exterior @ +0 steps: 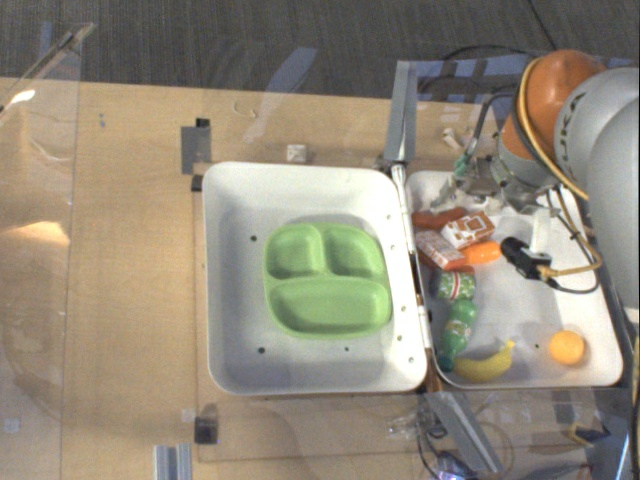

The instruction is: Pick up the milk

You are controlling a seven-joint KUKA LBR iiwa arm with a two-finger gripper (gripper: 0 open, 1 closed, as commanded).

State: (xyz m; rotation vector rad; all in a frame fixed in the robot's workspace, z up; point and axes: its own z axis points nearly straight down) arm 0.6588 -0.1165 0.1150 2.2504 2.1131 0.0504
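Bench [120, 268]: pale wood under a clear glare-streaked sheet.
Floor [250, 18]: dark grey carpet.
Gripper [478, 180]: over right bin [590, 368]; grip state unreadable.
Milk [468, 232]: in that bin.

Left white bin [225, 268]: holds a green plastic divided tray [326, 279].
Right white bin [590, 373]: yellow banana [486, 364], small orange fruit [567, 347], green bottle [456, 318].

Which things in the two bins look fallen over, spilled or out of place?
Nothing is spilled or broken. In the right bin, the green bottle lies on its side beside the banana, and the small cartons lie flat and crooked in a pile at the far end. The green tray sits flat in the left bin.
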